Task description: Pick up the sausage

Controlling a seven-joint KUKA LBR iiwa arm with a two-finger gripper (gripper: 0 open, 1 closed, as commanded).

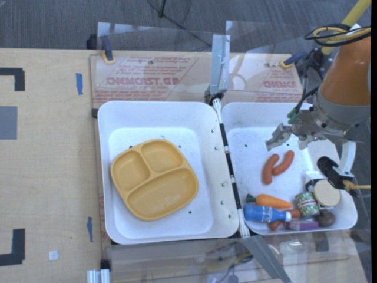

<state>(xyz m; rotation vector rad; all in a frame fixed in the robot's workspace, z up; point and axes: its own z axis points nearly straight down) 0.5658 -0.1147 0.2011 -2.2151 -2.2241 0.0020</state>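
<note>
**Two bins, one sausage, and the arm poised above it**

Two shallow white bins sat side by side on the worktop. The left bin [112, 122] held a yellow divided plate [154, 178]. The right bin [247, 119] held the sausage [277, 165], a pair of reddish-orange links lying loose near the bin's middle, apart from the clutter along the near edge: a toy carrot [273, 201], a blue bottle [265, 213], a small green can [306, 203] and a round tan piece [326, 194].

The gripper [297, 130] hung just beyond the sausage and slightly to its right, with nothing between its fingers; how wide they stood could not be told from this slanted view. The step in hand looked like the approach, with the grasp not yet made. The next move would likely call for shifting toward the near-left over the links, lowering, and closing across their narrow width without nudging them away.
</note>
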